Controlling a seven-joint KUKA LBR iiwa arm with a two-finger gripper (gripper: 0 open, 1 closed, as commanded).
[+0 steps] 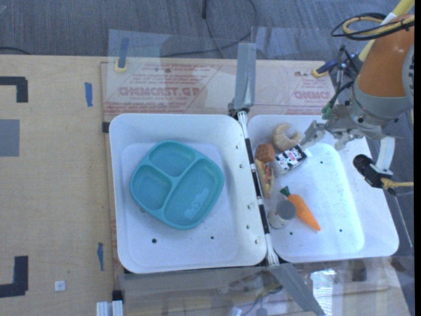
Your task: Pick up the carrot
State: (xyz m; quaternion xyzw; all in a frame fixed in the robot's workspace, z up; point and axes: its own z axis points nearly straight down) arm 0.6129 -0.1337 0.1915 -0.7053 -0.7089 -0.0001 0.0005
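Two shallow white bins sit side by side on the wooden bench (pixel 52 196), and they touch each other along the middle edge. The left bin (pixel 125 176) is the bigger looking one, and it carries a teal plate (pixel 176 184) with three compartments, lying flat near its centre. The right bin (pixel 342 209) holds several small things, all gathered at its left side, close to the divider.

The grey arm (pixel 385 64) with its orange band comes in from the right and hangs over the far right corner of the right bin. Its gripper (pixel 329 131) is above the far edge of this bin, and nothing can be seen between its parts; whether it is released or clenched I cannot tell from this view.

The carrot (pixel 304 210) lies in the right bin, in the near left part, with its green top pointing to the far left and its orange tip to the near right. It is well apart from the gripper. Just beside its left is a small grey round object (pixel 284 211). Farther away lie a black and white patterned item (pixel 289 158), a brownish bun-like piece (pixel 266 153) and a pale curved pastry (pixel 285 135).
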